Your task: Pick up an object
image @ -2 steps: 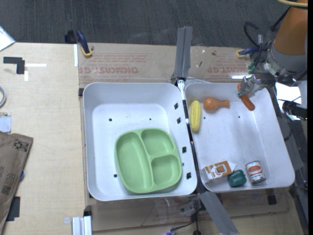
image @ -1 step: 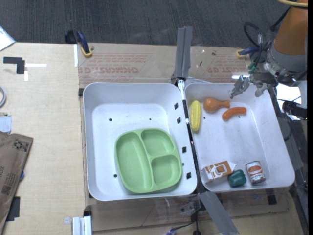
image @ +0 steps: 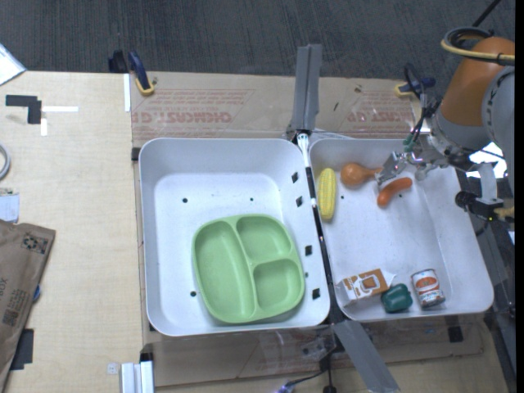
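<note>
Just under the gripper point(image: 399, 170), low in the right bin point(image: 458, 244), lies an orange carrot-like piece point(image: 394, 191), apparently touching it, grip state unclear to me, so lifting looks not yet done.

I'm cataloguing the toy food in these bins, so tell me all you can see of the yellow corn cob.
The corn cob is a pale yellow, elongated piece, seemingly plastic, with faint rows of kernels along its length. It lies flat on the floor of the right bin, lengthwise along that bin's left wall and close against it, near the divider between the two bins. It looks whole and undamaged. The orange onion-shaped toy sits just to its right; whether they touch is unclear. The gripper is apart from it.
</note>
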